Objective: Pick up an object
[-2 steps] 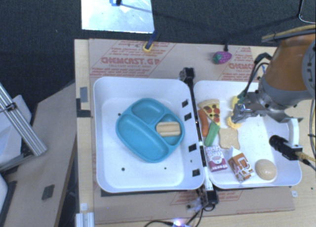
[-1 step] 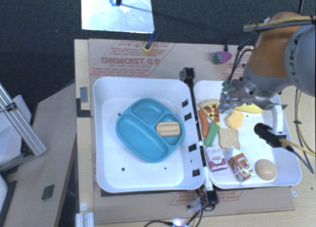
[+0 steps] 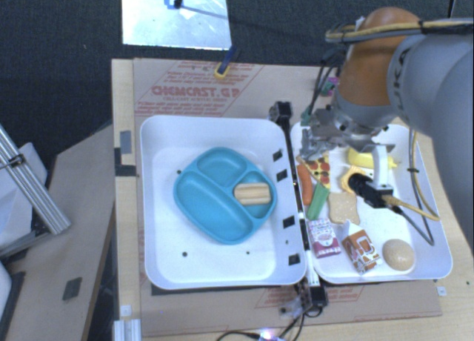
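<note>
My gripper (image 3: 317, 147) hangs low over the far left part of the right bin (image 3: 437, 258), just above a pizza slice (image 3: 320, 168) and an orange carrot (image 3: 304, 179). The grey wrist and its orange band hide the bin's far end. Below them lie a green vegetable (image 3: 318, 200), a slice of bread (image 3: 342, 207), a pink carton (image 3: 324, 238), an orange and white box (image 3: 361, 249) and a beige egg-like piece (image 3: 398, 254). A yellow piece (image 3: 360, 158) and a yellow ring-like piece (image 3: 351, 179) lie under the arm.
The left bin (image 3: 159, 258) holds a blue compartment tray (image 3: 204, 195) with a tan bun (image 3: 252, 193) in its right section. Black clips (image 3: 291, 221) line the divide between the bins. A cable (image 3: 418, 210) trails from the arm across the right bin.
</note>
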Robot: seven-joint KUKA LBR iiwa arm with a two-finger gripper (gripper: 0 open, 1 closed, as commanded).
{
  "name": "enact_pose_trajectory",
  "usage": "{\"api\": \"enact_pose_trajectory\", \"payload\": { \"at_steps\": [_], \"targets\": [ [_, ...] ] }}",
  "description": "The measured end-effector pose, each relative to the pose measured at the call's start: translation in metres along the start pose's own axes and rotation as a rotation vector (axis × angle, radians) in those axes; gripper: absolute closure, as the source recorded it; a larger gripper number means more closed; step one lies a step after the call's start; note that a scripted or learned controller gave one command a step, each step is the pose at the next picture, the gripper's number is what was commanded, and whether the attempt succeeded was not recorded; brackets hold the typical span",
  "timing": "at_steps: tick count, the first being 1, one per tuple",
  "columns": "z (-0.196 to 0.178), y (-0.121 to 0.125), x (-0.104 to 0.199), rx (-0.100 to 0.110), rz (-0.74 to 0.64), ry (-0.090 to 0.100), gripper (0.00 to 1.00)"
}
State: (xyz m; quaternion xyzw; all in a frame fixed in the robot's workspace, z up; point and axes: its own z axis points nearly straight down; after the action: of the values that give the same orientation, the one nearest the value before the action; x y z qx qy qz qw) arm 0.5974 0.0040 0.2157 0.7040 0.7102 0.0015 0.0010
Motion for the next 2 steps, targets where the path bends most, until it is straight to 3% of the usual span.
{"api": "enact_pose_trajectory", "payload": {
  "at_steps": [1,2],
  "targets": [
    [0.001,0.012,0.018,0.001,0.002,0.000,1.00],
    [-0.009,0.010,0.008,0.001,0.007,0.000,1.00]
  ]
}}
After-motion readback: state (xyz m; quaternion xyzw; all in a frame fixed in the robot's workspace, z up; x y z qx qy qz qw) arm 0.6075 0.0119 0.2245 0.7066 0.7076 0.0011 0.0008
